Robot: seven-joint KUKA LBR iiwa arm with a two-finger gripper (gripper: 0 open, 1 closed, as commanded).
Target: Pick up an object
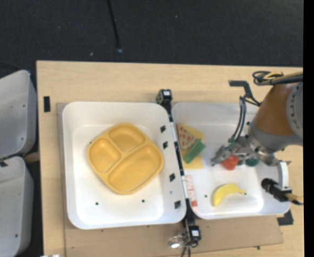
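Right bin point(199, 210), item: red object point(230, 163), under gripper point(227, 158). Fingers straddle it; closure or grasp you cannot tell. Confirm firm pinch before lifting; banana point(226, 193) lies near.

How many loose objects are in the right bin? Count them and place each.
4, though the arm may hide more: a sandwich and green block by the left wall, a banana near the front, a red item under the gripper.

Yellow divided plate point(125, 158); white bins point(71, 208); yellow banana point(226, 193); red object point(229, 163) at the jaws; green block point(193, 152).
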